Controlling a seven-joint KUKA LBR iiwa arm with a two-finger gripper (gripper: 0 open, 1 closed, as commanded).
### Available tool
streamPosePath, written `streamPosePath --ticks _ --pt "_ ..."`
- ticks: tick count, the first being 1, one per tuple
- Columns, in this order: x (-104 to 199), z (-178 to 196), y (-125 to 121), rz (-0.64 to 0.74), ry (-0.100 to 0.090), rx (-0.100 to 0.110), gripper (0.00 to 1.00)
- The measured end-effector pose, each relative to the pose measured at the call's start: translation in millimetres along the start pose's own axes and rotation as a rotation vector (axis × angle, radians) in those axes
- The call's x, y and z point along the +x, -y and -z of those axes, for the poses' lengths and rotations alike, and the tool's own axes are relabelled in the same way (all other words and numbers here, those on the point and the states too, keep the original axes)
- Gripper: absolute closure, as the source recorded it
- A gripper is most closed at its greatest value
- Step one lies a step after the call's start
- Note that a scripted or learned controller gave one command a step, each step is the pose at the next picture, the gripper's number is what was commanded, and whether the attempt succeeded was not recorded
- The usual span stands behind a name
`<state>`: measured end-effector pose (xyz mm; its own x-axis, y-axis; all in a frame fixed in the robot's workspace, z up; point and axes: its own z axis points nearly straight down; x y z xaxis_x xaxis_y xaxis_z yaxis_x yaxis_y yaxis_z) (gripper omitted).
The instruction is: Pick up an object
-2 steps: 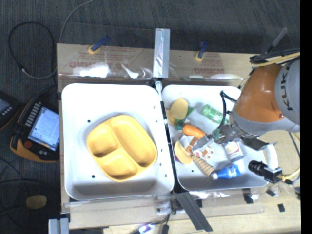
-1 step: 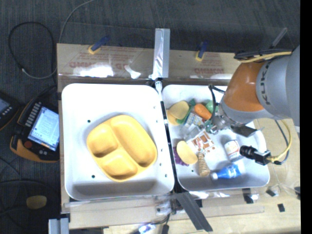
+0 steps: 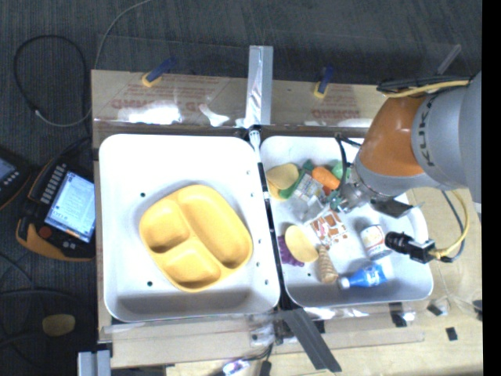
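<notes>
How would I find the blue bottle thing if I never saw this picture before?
Look at the right white bin, the one crowded with small things. Go to its front edge, nearest the bottom of the picture, below the small white jar. The blue bottle lies there on its side, the one bright blue thing in that bin.

Dark grey carpet (image 3: 235, 14) covers the floor around the bench (image 3: 117, 84); thin cables (image 3: 47, 77) loop across it at the upper left; a handheld control pad (image 3: 59, 206) with a lit screen lies on the floor at the left; two clamps (image 3: 159, 72) grip the bench's far edge.
</notes>
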<state>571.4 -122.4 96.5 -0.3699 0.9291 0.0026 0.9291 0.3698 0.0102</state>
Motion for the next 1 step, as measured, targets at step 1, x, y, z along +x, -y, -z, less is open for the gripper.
streamPosePath --ticks 1 --pt "-7.0 83.0 -102.5 -0.078 0.005 0.015 1.0"
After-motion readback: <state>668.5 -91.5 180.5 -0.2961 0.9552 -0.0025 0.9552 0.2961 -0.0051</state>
